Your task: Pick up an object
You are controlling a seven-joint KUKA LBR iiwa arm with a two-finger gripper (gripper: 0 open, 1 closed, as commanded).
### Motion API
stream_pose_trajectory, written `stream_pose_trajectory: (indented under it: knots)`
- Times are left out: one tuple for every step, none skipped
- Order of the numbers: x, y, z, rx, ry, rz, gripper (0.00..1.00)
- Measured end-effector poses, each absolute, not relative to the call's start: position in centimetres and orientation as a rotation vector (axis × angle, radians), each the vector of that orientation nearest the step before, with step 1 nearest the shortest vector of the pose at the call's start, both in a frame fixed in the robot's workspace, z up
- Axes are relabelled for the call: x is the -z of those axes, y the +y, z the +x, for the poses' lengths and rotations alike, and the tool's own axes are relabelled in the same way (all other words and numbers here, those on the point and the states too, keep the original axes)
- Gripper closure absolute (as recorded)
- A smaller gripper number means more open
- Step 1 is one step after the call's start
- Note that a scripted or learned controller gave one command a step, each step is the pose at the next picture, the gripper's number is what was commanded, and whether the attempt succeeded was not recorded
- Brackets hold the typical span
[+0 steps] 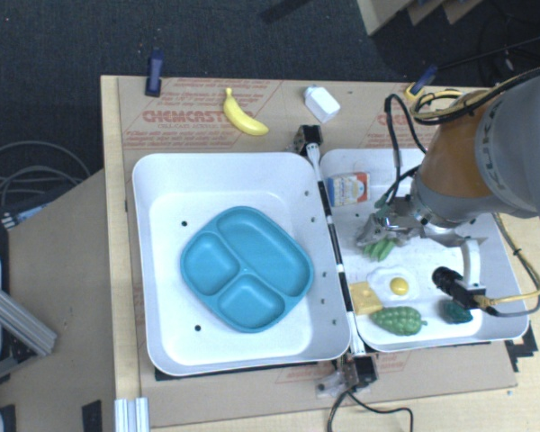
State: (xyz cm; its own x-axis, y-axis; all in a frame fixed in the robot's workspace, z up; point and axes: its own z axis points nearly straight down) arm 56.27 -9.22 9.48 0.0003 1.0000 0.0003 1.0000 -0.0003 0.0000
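Your gripper (pixel 378 232) sits low in the right bin (pixel 504 331) over a green toy (pixel 379 249); can't tell its grip, so center on it before lifting

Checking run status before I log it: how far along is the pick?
Done: the grey arm's gripper is down in the right white bin, at a small green item. In hand: nothing visibly lifted; whether the item is grasped cannot be told. Left: lift an object; the fried-egg toy, yellow wedge and green bumpy toy lie on the bin floor.
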Motion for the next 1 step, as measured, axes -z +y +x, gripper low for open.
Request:
stream_pose_trajectory:
  knots:
    - [-18.49, -4.82, 53.78, 0.001, -2.222, -2.221, 1.00]
